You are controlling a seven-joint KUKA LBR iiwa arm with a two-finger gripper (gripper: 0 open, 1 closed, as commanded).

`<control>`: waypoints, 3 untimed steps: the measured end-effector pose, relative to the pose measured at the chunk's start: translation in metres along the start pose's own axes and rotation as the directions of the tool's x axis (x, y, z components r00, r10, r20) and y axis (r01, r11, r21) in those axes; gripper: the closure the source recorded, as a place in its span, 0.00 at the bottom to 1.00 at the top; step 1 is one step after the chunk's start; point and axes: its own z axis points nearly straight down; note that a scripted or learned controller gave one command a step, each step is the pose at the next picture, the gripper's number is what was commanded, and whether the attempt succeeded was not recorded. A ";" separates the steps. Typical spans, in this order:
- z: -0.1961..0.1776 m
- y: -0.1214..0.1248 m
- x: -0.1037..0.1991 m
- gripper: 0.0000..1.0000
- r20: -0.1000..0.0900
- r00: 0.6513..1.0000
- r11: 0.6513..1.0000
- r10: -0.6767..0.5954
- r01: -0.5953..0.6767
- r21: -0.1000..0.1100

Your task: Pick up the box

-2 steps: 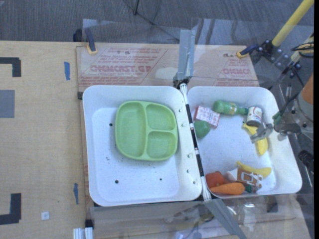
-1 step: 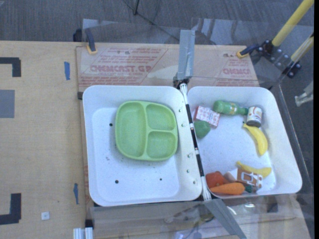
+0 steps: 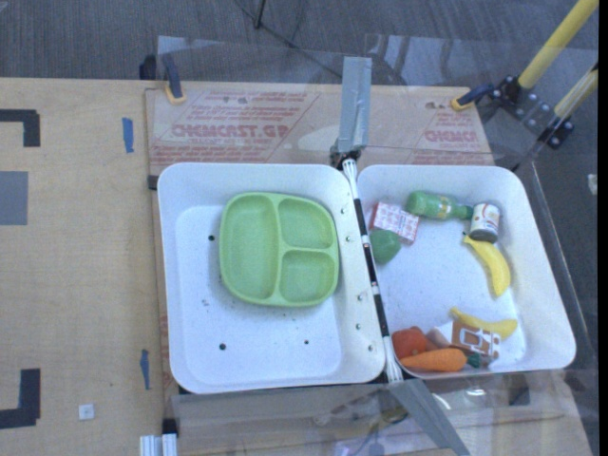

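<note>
Red-white patterned box, flat, tilted

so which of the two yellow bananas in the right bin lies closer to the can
The long curved yellow banana along the right bin's far side, just below the small can. The other yellow banana lies lower, beside the small orange and white box.
</note>
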 end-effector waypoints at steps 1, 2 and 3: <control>-0.009 0.003 -0.001 1.00 0.004 1.000 1.000 -0.003 0.003 0.000; 0.206 -0.037 0.006 1.00 -0.005 0.993 0.993 0.116 -0.116 0.004; 0.309 0.000 0.049 1.00 -0.009 0.952 0.952 -0.307 0.307 0.003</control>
